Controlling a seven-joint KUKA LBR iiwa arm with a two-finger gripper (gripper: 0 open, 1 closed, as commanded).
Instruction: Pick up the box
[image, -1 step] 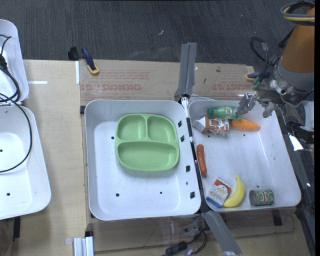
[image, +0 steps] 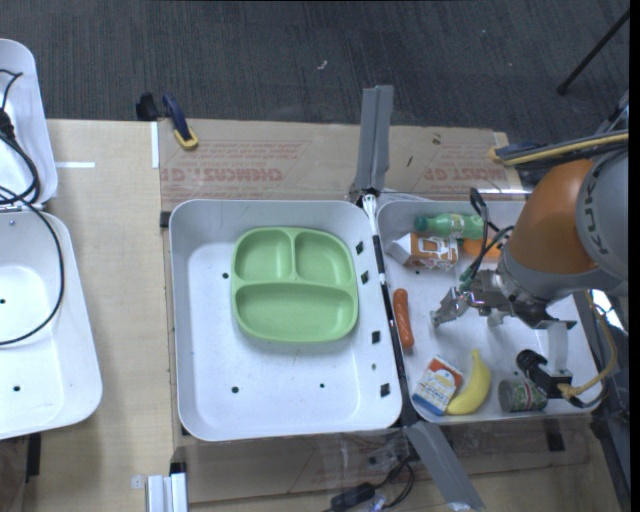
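Note:
A small orange-and-white box (image: 437, 386) lies at the front of the right bin (image: 430, 334), touching a banana (image: 473, 384). A second package, brown and orange (image: 436, 252), lies at the bin's back beside a green bottle (image: 449, 224). My gripper (image: 450, 307) hangs over the bare middle of the right bin, between these two packages and right of a red sausage (image: 402, 318). It is open and nothing is between its fingers. The arm's orange band (image: 562, 222) rises behind it.
A dark can (image: 520, 394) stands at the right bin's front right corner, next to the banana. The left bin (image: 200, 330) holds a green divided plate (image: 295, 284). A grey divider (image: 375, 140) rises between the bins at the back.

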